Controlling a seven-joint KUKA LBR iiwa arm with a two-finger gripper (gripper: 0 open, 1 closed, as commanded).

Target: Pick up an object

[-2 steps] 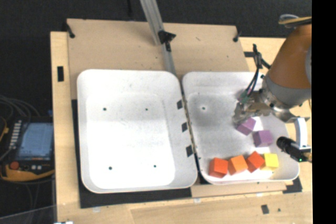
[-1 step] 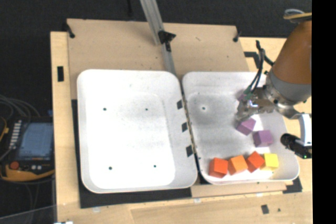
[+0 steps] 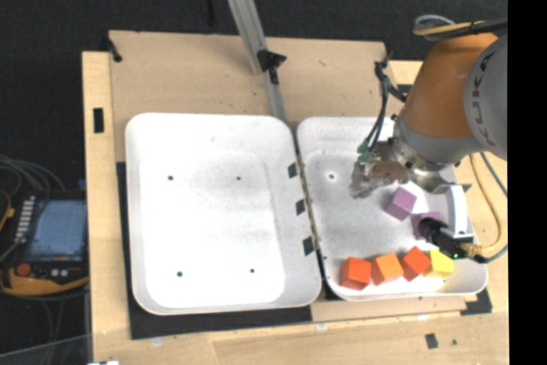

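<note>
My gripper (image 3: 367, 181) hangs over the middle of the right bin (image 3: 329, 145), reaching in from the right under the grey and orange arm (image 3: 444, 98). A purple block (image 3: 399, 203) lies just to the gripper's lower right, apart from it. Along the bin's near edge sit a row of blocks: a red-orange one (image 3: 355, 272), an orange one (image 3: 387, 267), another red-orange one (image 3: 416, 261) and a yellow one (image 3: 442, 262). I see nothing between the fingers.
The left bin (image 3: 209, 209) lies beside the right one. A slanted metal pole (image 3: 244, 4) rises from behind the bins. A black cable fitting (image 3: 436, 233) hangs near the yellow block. A blue-screened device (image 3: 51, 235) sits at the far left.
</note>
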